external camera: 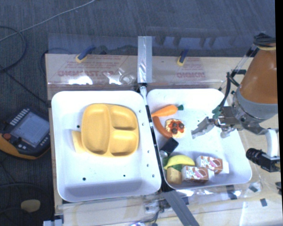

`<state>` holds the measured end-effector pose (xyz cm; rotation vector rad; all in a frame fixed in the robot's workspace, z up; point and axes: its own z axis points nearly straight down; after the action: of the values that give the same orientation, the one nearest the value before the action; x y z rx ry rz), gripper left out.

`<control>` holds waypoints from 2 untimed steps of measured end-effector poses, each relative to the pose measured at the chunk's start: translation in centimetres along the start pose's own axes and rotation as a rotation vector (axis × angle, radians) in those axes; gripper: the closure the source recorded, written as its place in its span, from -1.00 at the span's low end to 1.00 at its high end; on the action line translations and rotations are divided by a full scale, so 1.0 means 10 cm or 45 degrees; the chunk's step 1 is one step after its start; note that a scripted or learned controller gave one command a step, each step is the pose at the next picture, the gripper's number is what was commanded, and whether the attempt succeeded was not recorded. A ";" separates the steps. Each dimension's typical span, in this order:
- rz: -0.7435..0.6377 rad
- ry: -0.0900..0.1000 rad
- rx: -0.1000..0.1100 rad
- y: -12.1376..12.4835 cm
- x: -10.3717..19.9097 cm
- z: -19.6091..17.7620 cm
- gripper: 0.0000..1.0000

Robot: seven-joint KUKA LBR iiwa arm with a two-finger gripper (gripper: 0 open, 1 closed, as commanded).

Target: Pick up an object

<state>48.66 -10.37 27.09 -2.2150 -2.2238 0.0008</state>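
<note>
My gripper [212, 130] hovers over the middle right of the right bin [236, 176], with its two grey fingers spread open and nothing between them. To its left lie an orange carrot [165, 110], a round tart with dark berries [174, 126] and a small black block [169, 145]. Along the bin's front sit a yellow banana [179, 160], a brown lump [174, 176] and two red-and-white cartons [209, 163], the second [195, 174] beside the first. The gripper touches none of them.
The left bin [65, 182] holds a yellow divided plate [108, 129]. A raised rim [152, 142] divides the two bins. Bare white floor shows in the right bin around and behind the gripper. A handheld pendant [26, 133] lies on the floor at left.
</note>
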 end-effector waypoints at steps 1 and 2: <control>0.000 0.000 0.000 0.00 0.00 0.00 -1.00; 0.022 -0.002 0.001 0.75 0.21 0.80 -1.00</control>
<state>56.16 -8.20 19.05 -2.2348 -2.2045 0.0030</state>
